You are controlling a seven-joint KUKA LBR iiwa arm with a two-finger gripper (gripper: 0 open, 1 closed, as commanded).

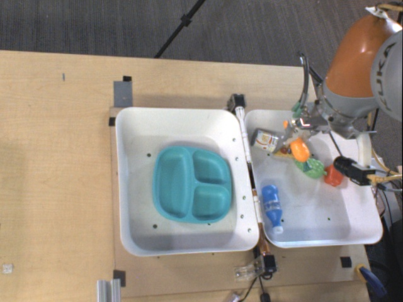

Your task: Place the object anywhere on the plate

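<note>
Teal plate, left bin: unloaded. Gripper over orange toy; claw state indeterminable. Centred descent advised.

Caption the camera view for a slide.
Teal divided plate sits in the left bin; blue bottle and small toys lie in the right bin beneath the arm.

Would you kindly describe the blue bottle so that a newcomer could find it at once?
Start at the right-hand white bin, the one beside the bin holding the teal divided plate. The blue bottle lies on its side near that bin's left wall, toward the front. It is the one blue item, lying apart from the orange, green and red pieces clustered farther back.
</note>
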